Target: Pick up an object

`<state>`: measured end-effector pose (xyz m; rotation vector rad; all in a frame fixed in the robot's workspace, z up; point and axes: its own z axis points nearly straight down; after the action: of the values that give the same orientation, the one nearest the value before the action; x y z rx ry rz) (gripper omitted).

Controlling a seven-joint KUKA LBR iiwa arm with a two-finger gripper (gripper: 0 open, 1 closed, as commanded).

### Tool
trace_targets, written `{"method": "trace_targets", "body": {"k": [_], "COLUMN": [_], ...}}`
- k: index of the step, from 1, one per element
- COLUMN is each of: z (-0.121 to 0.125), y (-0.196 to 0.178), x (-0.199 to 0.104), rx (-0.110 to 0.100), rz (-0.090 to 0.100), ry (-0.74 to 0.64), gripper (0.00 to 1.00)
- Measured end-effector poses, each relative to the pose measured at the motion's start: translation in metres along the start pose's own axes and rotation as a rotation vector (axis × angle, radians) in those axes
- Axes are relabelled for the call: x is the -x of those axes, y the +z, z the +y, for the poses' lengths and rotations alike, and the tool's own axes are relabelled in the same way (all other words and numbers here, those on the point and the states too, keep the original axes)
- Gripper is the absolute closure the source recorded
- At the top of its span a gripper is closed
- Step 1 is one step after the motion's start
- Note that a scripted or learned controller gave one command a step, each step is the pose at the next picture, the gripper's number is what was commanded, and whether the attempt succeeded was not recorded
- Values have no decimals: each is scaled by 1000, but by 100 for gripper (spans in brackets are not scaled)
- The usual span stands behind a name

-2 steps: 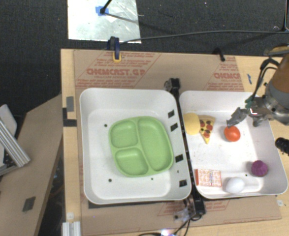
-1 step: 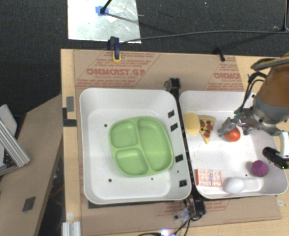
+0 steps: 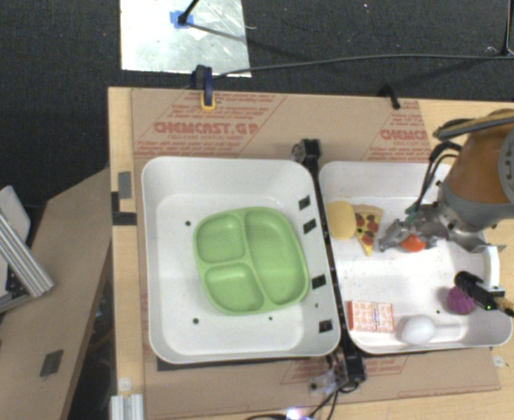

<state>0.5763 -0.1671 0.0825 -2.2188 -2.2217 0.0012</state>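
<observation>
Touching hand point(image 3: 398, 234): orange object point(image 3: 413, 243) (right bin)

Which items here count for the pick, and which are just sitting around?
Belonging to the job:
- pincer, low in the right bin
- orange-red object right beside it
- pizza slice toy, close on the other side

Just lying about:
- yellow round toy
- purple object
- white ball
- red-and-white packet
- green divided plate in the left bin

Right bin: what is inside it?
The right bin holds a yellow piece, a pizza slice, an orange item, a purple item, a red-patterned card and a white ball. The gripper covers part of the orange item.
</observation>
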Motion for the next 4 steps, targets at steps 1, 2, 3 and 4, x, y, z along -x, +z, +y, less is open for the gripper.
{"method": "trace_targets", "body": {"k": [1,2,3,4], "z": [2,6,7,9], "y": [-13,-57,-104,-159], "x": [1,2,4,5], "rx": [5,8,8,9], "rz": [-1,-2,-2,-3], "ry": [-1,-2,-3,-4], "gripper": [100,100,100,100]}}
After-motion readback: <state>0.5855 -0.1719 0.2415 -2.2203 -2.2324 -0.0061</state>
